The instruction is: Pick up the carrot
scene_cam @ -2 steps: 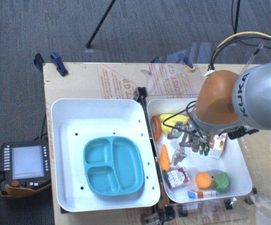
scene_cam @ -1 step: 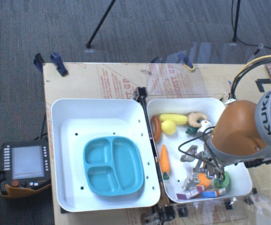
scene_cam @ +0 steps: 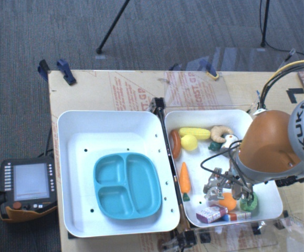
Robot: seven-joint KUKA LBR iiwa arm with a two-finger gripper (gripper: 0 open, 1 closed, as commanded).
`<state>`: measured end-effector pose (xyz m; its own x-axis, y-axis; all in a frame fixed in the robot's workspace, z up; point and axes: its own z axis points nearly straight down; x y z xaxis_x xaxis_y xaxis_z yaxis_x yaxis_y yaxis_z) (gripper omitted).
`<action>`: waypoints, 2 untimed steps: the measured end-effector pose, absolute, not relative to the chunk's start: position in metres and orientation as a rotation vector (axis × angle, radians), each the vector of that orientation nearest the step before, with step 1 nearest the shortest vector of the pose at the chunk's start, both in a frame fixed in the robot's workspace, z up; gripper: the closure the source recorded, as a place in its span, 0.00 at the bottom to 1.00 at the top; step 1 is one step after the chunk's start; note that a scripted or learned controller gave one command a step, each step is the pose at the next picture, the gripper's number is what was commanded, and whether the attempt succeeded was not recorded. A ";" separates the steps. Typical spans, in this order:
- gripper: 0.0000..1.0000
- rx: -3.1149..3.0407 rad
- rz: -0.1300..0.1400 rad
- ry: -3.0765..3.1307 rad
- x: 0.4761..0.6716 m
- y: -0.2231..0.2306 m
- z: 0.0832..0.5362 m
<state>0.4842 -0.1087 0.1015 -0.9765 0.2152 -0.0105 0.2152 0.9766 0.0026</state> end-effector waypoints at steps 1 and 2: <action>1.00 0.458 0.002 3.106 0.477 -0.101 0.143; 1.00 0.454 0.003 3.109 0.478 -0.100 0.151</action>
